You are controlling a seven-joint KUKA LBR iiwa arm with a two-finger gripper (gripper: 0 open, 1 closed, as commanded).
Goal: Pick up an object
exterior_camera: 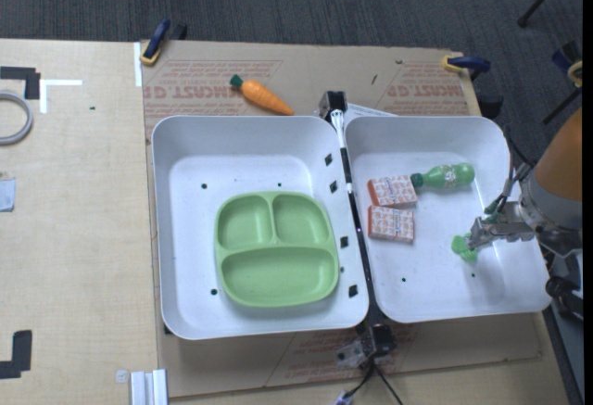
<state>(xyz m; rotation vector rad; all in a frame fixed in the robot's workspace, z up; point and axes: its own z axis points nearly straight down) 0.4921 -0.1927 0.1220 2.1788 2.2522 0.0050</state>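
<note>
Lying just at nine o'clock of the gripper [484,234], a small green object [462,247] is recorded; finger state cannot be told.

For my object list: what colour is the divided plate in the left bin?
Light green. The divided plate shows clearly in the camera view, lying in the left bin.

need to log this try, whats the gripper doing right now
gripper: low in the right bin, right next to a small green object; open or closed, or holding it, cannot be told from this view.
</note>
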